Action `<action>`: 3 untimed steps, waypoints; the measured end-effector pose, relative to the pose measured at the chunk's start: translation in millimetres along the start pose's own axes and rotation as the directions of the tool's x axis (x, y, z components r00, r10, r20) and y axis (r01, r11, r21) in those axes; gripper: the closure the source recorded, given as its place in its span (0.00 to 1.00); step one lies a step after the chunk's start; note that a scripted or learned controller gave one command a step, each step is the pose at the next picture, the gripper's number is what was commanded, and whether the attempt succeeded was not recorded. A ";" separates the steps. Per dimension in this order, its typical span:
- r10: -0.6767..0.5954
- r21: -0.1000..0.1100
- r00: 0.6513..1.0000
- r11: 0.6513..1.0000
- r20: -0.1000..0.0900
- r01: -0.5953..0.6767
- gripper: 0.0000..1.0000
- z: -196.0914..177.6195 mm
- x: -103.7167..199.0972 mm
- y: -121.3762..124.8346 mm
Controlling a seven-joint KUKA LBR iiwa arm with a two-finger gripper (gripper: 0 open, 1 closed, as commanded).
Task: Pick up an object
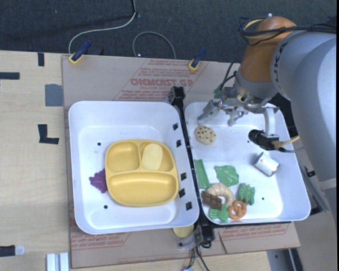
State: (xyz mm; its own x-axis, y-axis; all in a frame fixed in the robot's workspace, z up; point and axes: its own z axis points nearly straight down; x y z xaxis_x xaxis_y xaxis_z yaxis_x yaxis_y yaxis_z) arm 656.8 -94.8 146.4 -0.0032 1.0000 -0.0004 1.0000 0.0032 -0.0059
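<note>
Gripper (223, 113) fingers spread (nothing between) | near right bin's (296, 176) far rim | cookie (204, 134) just below

This is a robotics lab test bench, not a home or kitchen. A cardboard sheet (158, 83) printed in red lies on a pale wooden bench (22, 168), fixed at its far edge by two clamps (79, 54). On the cardboard sit two white bins (79, 151); loose cables (130, 21) trail behind it, and black tape marks (45, 134) lie left of it.
</note>
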 end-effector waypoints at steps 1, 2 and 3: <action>0.000 -0.001 1.000 1.000 0.001 0.000 0.00 39.6 1.9 10.9; 0.002 -0.005 1.000 1.000 0.001 -0.002 0.00 62.4 -7.1 11.8; 0.001 -0.008 1.000 1.000 0.002 0.000 1.00 50.7 -6.8 12.5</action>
State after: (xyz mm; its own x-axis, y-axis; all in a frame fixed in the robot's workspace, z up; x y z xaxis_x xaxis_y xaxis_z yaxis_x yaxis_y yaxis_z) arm 669.1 -101.6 95.6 -0.0027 1.0000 -0.0027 1.0000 0.0027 0.0021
